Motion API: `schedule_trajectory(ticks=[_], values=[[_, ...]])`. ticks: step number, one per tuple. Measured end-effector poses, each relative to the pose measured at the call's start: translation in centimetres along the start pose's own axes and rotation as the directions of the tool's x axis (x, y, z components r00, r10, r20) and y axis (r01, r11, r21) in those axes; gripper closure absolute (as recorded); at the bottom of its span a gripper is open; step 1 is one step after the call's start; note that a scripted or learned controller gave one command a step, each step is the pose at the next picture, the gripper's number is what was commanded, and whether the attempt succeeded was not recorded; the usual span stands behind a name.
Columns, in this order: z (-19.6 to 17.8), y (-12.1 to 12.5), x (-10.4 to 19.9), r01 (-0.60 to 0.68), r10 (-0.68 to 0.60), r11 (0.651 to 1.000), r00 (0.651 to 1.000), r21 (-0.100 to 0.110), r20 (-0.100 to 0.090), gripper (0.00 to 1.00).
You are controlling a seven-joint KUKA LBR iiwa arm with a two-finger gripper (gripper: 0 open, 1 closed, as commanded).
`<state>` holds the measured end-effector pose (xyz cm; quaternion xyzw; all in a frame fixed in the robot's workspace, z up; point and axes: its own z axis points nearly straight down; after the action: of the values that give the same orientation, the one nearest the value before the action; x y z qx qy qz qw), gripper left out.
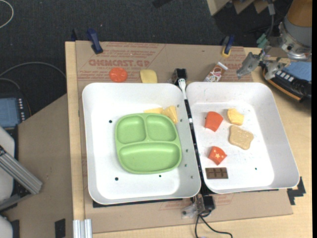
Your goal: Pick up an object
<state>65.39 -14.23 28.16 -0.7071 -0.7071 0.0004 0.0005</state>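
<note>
So the arm [297,14] is parked way up in the top right corner, off past the back right corner of the right bin [277,133], not over either bin at all. You can see the orange band and the grey wrist, and the claw [247,66] sticks out toward the left and down, hanging above the cardboard just behind the right bin's back rim. Honestly can't tell how the claw stands, it's too small and cluttered up there; nothing visible in it. The right bin has the pickable stuff: a red-orange wedge [213,121] near the back left, a small yellow chunk [236,116] just beside it to the right, a tan bread-slice piece [241,137] a bit nearer the front, a red piece with a little yellow mark [217,154] toward the front left, and a brown chocolate bar [216,173] lying flat near the front rim. All sit apart from each other and well away from the claw. The left bin [99,133] holds a green divided plate [147,144] pretty much in the middle, with a yellow cheese-looking wedge [170,113] touching the plate's back right edge. Behind the bins on the cardboard-covered tabletop [79,83] there's an orange round thing [118,74], a pale yellow piece [148,76] next to it, and a small red-and-white packet [215,74] close to the claw.
</note>
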Motion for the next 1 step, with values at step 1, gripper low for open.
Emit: schedule_trajectory(ticks=[1], values=[[17.83, -4.51, 1.44, 0.001, -0.001, 1.000, 1.000, -0.015, 0.004, 0.00]])
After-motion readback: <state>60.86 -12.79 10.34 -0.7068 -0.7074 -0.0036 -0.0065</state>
